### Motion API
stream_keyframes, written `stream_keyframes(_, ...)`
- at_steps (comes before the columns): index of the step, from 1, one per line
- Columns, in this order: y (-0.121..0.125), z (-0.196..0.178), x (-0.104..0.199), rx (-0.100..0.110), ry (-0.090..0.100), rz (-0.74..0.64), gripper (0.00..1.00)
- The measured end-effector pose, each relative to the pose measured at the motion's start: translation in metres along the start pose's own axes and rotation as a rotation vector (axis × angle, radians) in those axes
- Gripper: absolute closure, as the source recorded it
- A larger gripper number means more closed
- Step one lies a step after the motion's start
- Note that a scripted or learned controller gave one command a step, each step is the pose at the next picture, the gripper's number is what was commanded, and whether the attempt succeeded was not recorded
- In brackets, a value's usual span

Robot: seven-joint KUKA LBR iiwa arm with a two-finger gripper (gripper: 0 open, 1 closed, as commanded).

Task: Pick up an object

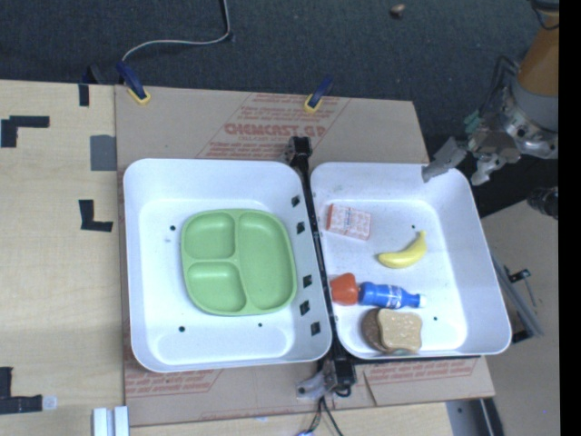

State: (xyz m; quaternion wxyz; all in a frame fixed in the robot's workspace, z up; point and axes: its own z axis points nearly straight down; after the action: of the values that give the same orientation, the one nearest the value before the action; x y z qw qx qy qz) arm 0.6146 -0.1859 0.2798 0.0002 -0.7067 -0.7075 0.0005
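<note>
The right bin (454, 209) holds a pink-and-white packet (349, 221), a yellow banana (403, 252), a small orange-red object (344, 289), a blue bottle (390, 295) lying on its side, and a brown sandwich (395, 331). My gripper (458, 168) hovers over the far right corner of that bin, above its rim. It is open with nothing between its fingers. The banana lies well below and to the left of it.
A green divided plate (239, 262) lies in the left bin (145, 243). Black clips (307, 234) run along the seam between the bins. Both bins rest on cardboard (263, 125), clamped at its far edge.
</note>
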Motion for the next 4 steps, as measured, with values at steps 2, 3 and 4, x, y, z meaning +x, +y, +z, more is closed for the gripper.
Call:
stream_keyframes(2, -0.026, 0.193, -0.021, -0.003, 0.000, -0.001, 0.00)
stream_keyframes(3, -0.025, 0.183, -0.022, -0.008, -0.005, 0.000, 1.00)
stream_keyframes(4, -0.062, 0.096, 0.105, 0.000, 0.001, -0.001, 1.00)
